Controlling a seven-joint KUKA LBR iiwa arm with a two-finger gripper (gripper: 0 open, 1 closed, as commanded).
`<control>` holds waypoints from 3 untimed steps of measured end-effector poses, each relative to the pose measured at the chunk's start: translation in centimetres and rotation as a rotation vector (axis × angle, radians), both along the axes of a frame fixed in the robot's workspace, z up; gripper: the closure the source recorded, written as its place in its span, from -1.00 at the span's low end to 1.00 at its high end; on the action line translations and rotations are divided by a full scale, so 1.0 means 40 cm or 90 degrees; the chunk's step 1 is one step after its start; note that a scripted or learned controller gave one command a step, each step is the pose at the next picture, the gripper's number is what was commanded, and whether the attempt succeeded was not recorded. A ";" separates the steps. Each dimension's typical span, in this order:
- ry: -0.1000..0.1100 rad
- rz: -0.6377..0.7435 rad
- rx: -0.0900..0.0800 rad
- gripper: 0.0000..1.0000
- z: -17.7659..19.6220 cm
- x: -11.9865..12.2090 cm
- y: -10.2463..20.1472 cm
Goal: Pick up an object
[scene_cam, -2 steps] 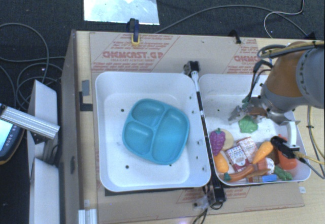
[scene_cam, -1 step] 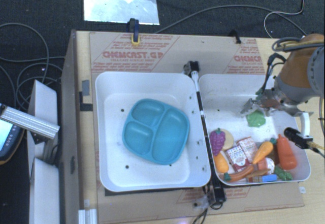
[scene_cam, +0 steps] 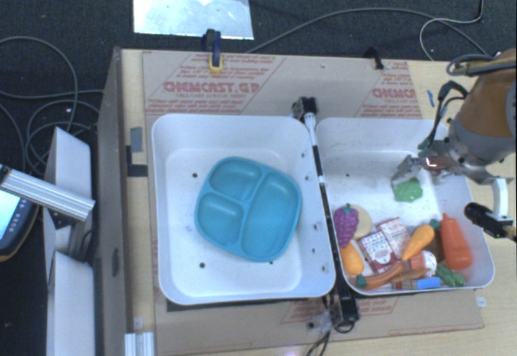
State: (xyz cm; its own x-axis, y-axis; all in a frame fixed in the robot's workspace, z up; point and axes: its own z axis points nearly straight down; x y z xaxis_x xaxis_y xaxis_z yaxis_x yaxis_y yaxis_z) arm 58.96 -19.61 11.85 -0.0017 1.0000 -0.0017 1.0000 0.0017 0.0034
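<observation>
My gripper point(scene_cam: 406, 173) hangs over the upper middle of the right bin point(scene_cam: 363, 148), reaching in from the right. A small green object point(scene_cam: 409, 190) lies directly beneath it, touching or just under its tip; I cannot tell whether it is gripped. Toy food is heaped in the bin's near right corner: purple grapes point(scene_cam: 346, 224), a red-and-white carton point(scene_cam: 381, 246), an orange carrot point(scene_cam: 418, 240), a red-orange bottle point(scene_cam: 455, 243), a smaller orange piece point(scene_cam: 351, 257) and a sausage point(scene_cam: 391, 272).
The left bin point(scene_cam: 182, 152) holds a blue divided plate point(scene_cam: 248, 207). A black clamp rail point(scene_cam: 319, 185) runs between the bins. The arm's orange band point(scene_cam: 489, 108) stands over the right bin's far right corner. Cables trail past the bench.
</observation>
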 end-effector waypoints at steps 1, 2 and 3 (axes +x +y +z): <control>0.002 0.000 0.001 -1.00 -0.086 -0.028 -0.003; 0.002 -0.001 0.000 -1.00 -0.086 -0.173 -0.027; -0.001 0.000 0.000 1.00 -0.058 -0.169 -0.027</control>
State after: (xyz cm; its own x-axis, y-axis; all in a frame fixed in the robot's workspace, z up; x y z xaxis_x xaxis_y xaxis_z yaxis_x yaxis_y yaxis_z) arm 52.20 -20.68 9.52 -0.0021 1.0000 -0.0017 1.0000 0.0021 0.0045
